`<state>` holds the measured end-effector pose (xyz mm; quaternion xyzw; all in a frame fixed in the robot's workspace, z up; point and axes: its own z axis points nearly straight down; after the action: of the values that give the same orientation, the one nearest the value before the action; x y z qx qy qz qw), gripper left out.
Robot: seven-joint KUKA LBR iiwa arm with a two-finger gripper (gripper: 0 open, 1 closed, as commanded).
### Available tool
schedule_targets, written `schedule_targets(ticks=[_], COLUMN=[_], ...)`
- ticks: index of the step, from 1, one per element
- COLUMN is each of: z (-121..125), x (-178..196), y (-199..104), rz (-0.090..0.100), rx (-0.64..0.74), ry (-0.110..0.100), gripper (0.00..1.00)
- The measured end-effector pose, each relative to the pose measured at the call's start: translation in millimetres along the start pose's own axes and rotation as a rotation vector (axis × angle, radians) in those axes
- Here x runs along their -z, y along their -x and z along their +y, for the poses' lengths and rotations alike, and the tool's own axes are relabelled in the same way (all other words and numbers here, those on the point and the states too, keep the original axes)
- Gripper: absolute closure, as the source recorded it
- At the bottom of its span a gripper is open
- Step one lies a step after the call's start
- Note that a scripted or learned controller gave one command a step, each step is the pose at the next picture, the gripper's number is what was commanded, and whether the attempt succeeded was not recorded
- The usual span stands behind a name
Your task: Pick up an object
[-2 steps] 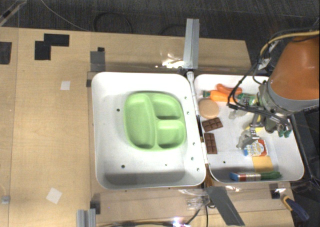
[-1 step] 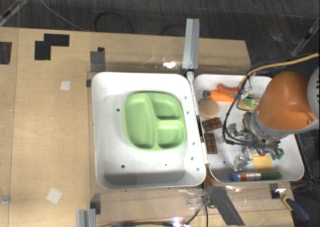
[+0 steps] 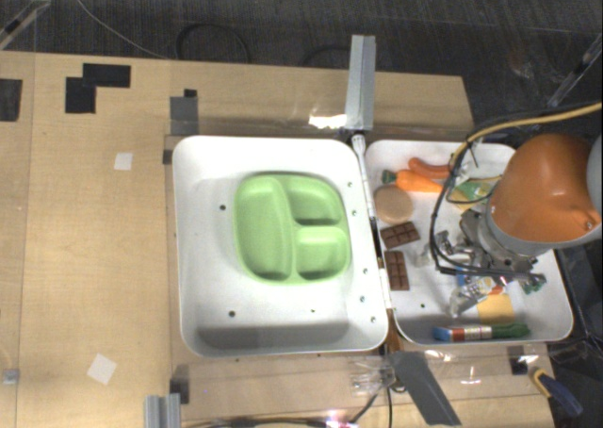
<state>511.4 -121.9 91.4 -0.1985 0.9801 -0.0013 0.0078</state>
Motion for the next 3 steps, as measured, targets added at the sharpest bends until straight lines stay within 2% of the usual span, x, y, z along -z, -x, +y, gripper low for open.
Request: schedule_targets(ticks=[1, 2, 3], z=[-1, -86, -99], x=[14, 150, 151], y=[7, -16, 49], rz=[-0.021, 0.004, 0.004], rx=[0.007, -0.225, -0.229], ry=[-0.011, -0.005, 0.0], gripper=[1.0, 1.0, 1.0])
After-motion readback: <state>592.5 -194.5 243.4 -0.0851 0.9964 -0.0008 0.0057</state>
